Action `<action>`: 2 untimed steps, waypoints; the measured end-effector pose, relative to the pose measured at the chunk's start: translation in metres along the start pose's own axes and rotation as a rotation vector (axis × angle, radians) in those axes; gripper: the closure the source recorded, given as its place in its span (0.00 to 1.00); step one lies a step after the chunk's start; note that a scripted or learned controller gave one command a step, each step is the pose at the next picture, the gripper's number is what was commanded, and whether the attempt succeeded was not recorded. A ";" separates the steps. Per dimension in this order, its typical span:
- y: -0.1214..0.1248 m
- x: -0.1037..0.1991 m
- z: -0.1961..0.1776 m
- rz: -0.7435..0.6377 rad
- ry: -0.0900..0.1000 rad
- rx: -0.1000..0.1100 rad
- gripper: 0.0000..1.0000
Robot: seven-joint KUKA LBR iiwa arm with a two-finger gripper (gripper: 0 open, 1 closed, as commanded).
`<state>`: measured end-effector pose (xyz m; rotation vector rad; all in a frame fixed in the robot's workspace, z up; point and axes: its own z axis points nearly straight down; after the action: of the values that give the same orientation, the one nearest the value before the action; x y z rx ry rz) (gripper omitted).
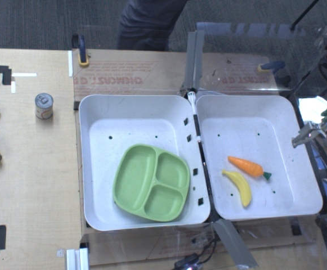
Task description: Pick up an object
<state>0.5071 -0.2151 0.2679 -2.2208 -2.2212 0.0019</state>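
A green three-compartment plastic plate (151,183) fills the left white bin (95,117). In the right white bin (247,108) beside it, an orange toy carrot (246,166) lies just above a yellow toy banana (239,187). The metal gripper (309,133) sits at that bin's right rim; I can't tell how its fingers stand.

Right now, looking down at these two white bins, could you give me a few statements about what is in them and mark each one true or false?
1. The green divided plate lies in the left bin. True.
2. The carrot and the banana share the right bin. True.
3. The banana lies on the green divided plate. False: it rests on the floor of the right bin, just below the carrot in the camera view.
4. The gripper holds the carrot. False: the gripper sits at the right bin's right rim, apart from the carrot.
5. A small can stands inside the left bin. False: it stands on the wooden bench, left of both bins.
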 end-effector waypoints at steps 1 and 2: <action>-0.030 0.003 0.177 -0.300 0.001 0.000 0.00; 0.065 0.041 0.177 0.512 0.000 0.002 0.00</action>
<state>0.5723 -0.1746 0.0907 -2.7101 -1.5857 0.0047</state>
